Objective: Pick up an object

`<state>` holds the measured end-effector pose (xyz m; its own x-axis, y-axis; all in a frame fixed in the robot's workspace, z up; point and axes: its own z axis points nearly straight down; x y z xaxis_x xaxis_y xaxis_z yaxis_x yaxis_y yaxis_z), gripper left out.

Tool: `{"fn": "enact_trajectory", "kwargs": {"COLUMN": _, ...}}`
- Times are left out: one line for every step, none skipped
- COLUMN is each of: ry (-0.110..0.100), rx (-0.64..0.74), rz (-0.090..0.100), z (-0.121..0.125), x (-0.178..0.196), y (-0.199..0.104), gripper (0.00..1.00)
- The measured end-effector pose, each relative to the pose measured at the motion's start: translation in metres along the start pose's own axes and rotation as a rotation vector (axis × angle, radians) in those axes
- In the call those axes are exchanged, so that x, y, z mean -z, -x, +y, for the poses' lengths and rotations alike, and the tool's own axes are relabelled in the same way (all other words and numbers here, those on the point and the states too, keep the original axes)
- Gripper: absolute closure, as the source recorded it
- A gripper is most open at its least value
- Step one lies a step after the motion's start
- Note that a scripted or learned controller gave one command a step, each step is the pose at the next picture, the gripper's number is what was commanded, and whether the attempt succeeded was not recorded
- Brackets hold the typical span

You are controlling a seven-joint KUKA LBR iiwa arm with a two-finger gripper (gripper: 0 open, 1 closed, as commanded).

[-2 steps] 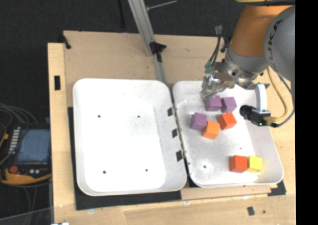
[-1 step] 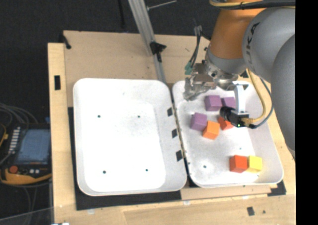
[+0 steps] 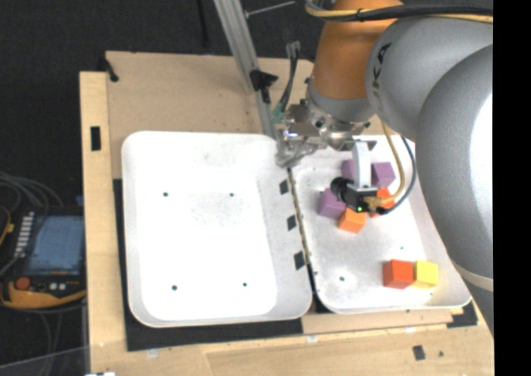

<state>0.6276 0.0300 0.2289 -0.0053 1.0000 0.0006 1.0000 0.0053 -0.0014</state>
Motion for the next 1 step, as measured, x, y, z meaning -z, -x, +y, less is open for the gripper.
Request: {"fn": "enact_trajectory", "kwargs": {"ry": 0.002, "rx": 0.001, "rz": 0.000, "z": 0.0019, "x": 0.0023, "y": -0.0424, "gripper": 1.00}}
